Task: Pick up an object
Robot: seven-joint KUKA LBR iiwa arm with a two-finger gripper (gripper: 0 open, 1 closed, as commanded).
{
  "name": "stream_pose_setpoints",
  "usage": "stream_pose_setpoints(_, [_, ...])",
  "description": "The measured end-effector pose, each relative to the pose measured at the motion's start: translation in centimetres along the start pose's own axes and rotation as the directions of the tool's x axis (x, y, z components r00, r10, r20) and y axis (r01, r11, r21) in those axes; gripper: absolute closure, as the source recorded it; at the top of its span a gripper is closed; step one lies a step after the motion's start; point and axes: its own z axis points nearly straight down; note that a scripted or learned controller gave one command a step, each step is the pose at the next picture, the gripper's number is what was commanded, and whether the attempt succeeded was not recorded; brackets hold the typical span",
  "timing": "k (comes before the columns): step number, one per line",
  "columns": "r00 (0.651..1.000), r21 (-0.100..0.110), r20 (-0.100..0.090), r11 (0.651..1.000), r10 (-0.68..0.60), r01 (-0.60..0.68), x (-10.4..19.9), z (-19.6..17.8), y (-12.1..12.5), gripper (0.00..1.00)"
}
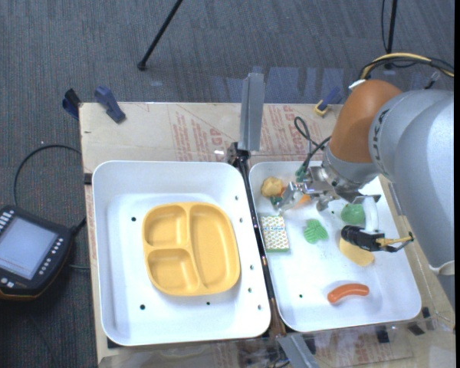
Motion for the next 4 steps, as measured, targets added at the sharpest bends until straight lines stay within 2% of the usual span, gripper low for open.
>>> stream_pose_setpoints(1, [0.991, -0.003, 0.001, 0.991, -0.132, 0.132, -5.9, -0.2, -7.8, 0.00])
stream_pose_setpoints(2, [0.976, -0.002, -0.001, 0.976, -0.220, 0.220, -6.7, -0.1, -17.0, 0.00])
stream_pose_setpoints(3, [0.883, -0.006, 0.001, 0.883, -0.470, 0.470, -0.5, -0.2, -8.1, 0.00])
stream_pose_setpoints(4, [0.719, -0.005, 0.003, 0.719, -0.695, 0.695, -2.8, -0.2, -9.8, 0.00])
